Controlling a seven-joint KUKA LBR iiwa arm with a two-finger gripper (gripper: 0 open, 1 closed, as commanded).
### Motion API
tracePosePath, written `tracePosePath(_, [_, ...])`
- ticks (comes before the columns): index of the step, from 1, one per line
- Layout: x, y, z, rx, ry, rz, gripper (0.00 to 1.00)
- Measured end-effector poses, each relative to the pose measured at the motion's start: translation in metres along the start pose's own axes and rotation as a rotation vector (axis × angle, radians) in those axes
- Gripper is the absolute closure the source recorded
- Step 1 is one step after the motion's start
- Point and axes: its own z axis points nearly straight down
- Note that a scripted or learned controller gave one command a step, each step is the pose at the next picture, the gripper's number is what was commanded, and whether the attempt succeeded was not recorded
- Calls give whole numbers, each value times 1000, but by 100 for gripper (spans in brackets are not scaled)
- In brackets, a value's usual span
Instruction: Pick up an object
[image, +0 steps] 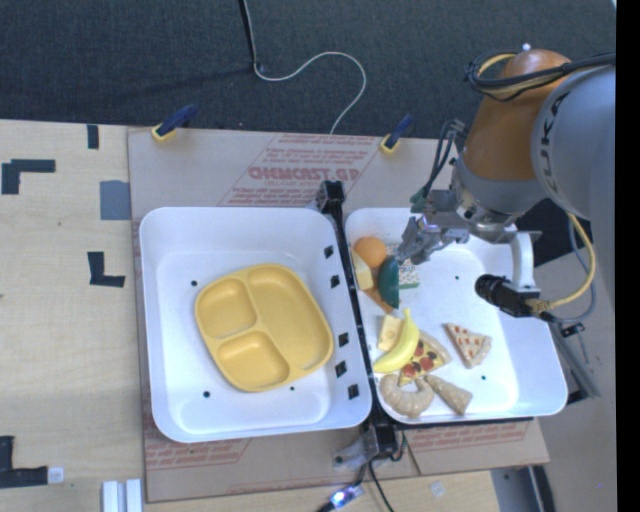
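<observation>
Left bin (160, 300): one yellow divided plate (263, 326). Right bin (520, 370): orange ball (369, 250), banana (398, 345), pizza slice (468, 343), bagel (405, 398). Gripper (412, 252) hung over the right bin's far-left corner, beside a green item (387, 285).

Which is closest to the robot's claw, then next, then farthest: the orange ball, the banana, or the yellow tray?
From the gripper:
1. Orange ball, just left of it, right bin.
2. Banana, below it, right bin.
3. Yellow tray, left bin.

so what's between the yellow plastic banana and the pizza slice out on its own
In the camera view, bare white bin floor separates the yellow plastic banana from the lone triangular pizza slice.
</observation>
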Motion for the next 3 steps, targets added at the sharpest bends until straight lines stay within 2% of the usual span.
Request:
tracePosePath(1, [-13, 7, 8, 2, -3, 5, 100])
tracePosePath(2, [-8, -3, -1, 2, -1, 5, 100])
tracePosePath(3, [-9, -1, 0, 2, -2, 5, 100])
